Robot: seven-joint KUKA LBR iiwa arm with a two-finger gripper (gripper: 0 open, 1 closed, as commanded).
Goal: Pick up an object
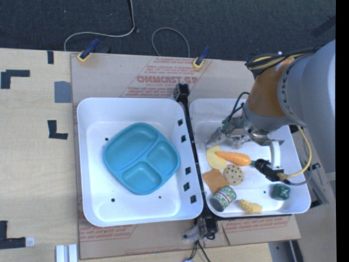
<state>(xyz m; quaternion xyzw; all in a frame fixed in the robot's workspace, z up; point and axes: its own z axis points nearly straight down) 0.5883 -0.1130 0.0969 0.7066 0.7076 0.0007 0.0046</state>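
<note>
1. Two shallow white bins sit side by side on the worktop (32, 162): the left bin (90, 146) and the right bin (297, 201); both are smooth, glossy and round-cornered, with a black divider strip between them.
2. The left bin holds one tray (142, 157): light blue, smooth plastic, rounded, split into three compartments; it lies tilted.
3. The right bin holds six small things, clustered toward its near half: one orange carrot (233, 158), tapered, lying across one pale yellow rounded piece (212, 156); one tan cookie (233, 174), round with dark specks; one brown bread-like slab (214, 180); one small can (223, 198) on its side, green-labelled with a metal end; one yellow knobbly piece (250, 205); one dark green cube (281, 191).
4. The end effector (234, 134) hangs low over the far part of the right bin, just beyond the carrot; how far its grey metal parts are parted I cannot tell.
5. Red print on the cardboard sheet (158, 81) under the bins is too blurred to read reliably.
6. Two clamps pin the sheet's far edge.
</note>
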